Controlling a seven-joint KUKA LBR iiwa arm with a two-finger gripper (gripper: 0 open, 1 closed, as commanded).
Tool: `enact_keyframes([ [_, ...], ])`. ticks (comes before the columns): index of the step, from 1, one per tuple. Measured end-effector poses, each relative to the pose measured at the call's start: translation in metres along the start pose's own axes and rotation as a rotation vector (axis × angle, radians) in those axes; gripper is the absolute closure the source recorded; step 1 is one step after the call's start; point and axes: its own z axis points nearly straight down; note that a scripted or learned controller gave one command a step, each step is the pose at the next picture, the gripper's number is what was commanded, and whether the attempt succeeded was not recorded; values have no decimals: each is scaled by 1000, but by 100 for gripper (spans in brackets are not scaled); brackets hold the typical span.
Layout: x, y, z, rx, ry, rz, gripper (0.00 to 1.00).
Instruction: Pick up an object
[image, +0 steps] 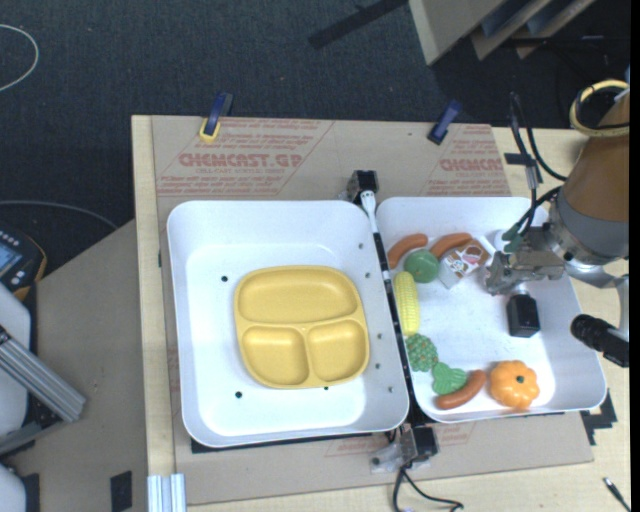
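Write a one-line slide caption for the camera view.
Gripper above the right bin of toy food; a yellow divided plate sits in the left bin.

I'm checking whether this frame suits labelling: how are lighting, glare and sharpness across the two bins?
In the camera view the light is soft and even, with only faint shadows beside the yellow tray and orange pumpkin; the white bins in that view are bright, nearly washed out, without a hard glare spot; the pincer there looks slightly soft.

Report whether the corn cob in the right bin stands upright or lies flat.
Lying flat. The corn cob shows its full length, stretched along the left wall of the right bin.
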Motion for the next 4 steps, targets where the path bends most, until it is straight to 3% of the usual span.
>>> enact_keyframes([
  [3,152,-7,16,0,0,-1,100],
  [4,190,9,-3,-7,-1,-1,100],
])
